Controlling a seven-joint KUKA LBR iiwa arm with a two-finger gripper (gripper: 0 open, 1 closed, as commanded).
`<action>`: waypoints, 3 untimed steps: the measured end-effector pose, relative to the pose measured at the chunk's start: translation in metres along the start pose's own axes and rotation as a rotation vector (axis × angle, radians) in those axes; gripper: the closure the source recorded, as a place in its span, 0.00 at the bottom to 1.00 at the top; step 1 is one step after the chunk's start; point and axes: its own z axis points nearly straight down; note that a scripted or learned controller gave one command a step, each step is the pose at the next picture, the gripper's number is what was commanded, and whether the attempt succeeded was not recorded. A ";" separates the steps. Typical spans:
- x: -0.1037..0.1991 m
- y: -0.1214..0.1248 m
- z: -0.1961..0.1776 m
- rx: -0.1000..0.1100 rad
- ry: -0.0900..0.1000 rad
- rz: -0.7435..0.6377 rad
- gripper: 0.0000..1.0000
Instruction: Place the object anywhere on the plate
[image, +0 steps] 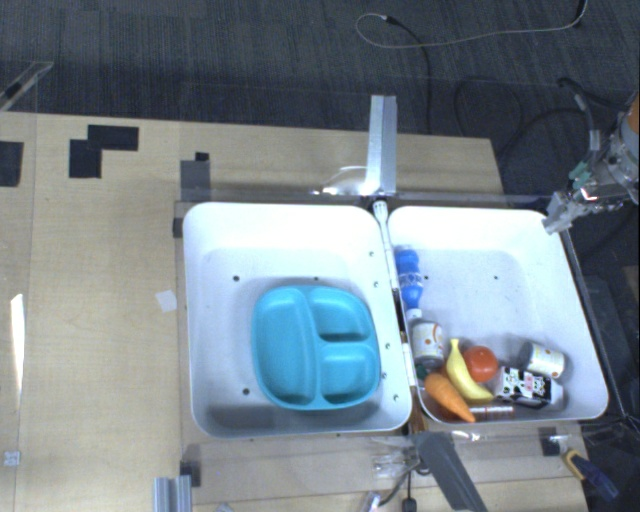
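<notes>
You have two white bins side by side on the bench. In the left bin (215, 300) sits the blue plate (317, 346), a divided one with three wells, lying flat toward the near right part of the bin floor; its right edge comes close to the wall shared with the other bin, while bare white floor lies open to its left and behind it.

In the right bin (500, 270) everything crowds the near edge and the left wall. A blue bottle (407, 275) lies along the dividing wall, a small can (427, 340) just below it. Next come a carrot (447, 396), a banana (462, 372) and a red tomato (482, 362), touching one another, then a black-and-white packet (524, 385) and a small white cup (546, 360) on its side. The far half of that bin's floor is open.

Your gripper (585, 195) hangs at the right bin's far right corner, over the rim; you cannot tell from here how its claw stands.
</notes>
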 end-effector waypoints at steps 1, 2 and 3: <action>0.000 0.000 0.000 0.000 0.000 0.000 0.00; 0.045 0.020 0.176 -0.002 0.001 -0.464 0.00; 0.018 0.036 0.185 -0.005 0.000 -0.081 0.00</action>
